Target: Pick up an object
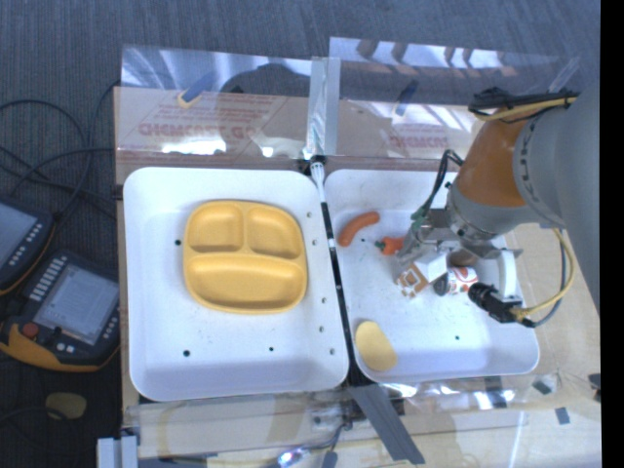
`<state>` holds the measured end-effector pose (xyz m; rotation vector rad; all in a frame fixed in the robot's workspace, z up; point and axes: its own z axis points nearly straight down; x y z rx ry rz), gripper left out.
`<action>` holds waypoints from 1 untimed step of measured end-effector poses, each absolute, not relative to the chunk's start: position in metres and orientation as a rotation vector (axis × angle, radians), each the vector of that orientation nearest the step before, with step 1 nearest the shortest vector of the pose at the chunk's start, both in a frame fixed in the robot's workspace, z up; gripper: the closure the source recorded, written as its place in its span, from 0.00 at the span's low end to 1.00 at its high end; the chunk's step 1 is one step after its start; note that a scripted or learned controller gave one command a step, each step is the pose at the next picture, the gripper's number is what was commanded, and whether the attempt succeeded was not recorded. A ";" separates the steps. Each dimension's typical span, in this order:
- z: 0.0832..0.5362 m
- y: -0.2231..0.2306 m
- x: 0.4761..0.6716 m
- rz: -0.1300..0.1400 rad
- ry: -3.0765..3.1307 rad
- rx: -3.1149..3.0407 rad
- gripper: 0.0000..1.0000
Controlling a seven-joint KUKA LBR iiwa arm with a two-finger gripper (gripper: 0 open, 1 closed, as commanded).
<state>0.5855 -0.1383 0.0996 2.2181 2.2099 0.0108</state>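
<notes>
Gripper (426,249) low at right bin (487,359) centre, finger state unreadable, beside a small brown-white item (413,279) with illegible label; curved orange sausage (356,226) near left wall, glossy yellow three-compartment plate (244,255) in left bin (156,359).

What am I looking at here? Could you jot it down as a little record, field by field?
Left bin: holds a yellow divided tray
Right bin: holds an orange sausage-shaped piece, a pale yellow chip-like piece and a cluster of small items
Arm: reaches in from the right, over the right bin
Gripper: low over the cluster of small items; no object visibly held
</notes>
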 end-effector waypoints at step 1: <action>0.100 -0.138 0.585 0.011 2.210 2.218 0.00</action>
